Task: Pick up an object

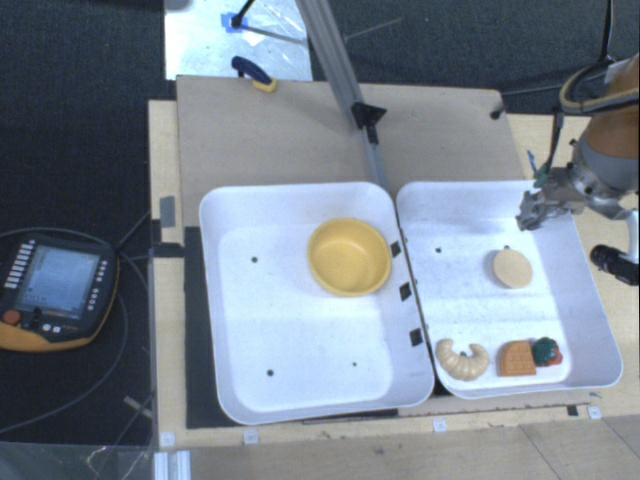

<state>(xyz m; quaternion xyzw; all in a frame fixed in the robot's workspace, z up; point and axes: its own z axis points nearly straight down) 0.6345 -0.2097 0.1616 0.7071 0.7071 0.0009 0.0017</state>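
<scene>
From the camera view, the claw (pixel 533 211) hangs over the upper right part of the right bin (pixel 455 213), near that bin's far right rim, and it looks small and dark here, so I cannot tell how far it is open; nothing shows in its grip. The likeliest trouble, as I judge it, is a miss: the nearest candidate, a flat tan disc (pixel 512 268), lies low on the bin floor, and a thin, round piece like that gives little to close on, so the claw may slide over it or push it aside. A second risk is the bin wall, since the claw sits close to the rim and a descent slightly off could strike it. The other pieces crowd the bin's near edge: a croissant-shaped toy (pixel 462 359), an orange block (pixel 517 359) and a red and green toy (pixel 546 351) touching or just beside that block, so a grab there could catch two things or wedge against the wall. The disc lies below and a little left of the claw in the picture, apart from it, between the claw and the crowded row. A yellow bowl (pixel 349 256) sits in the left bin (pixel 240 368), well apart from the claw, on the surface (pixel 300 128).
</scene>
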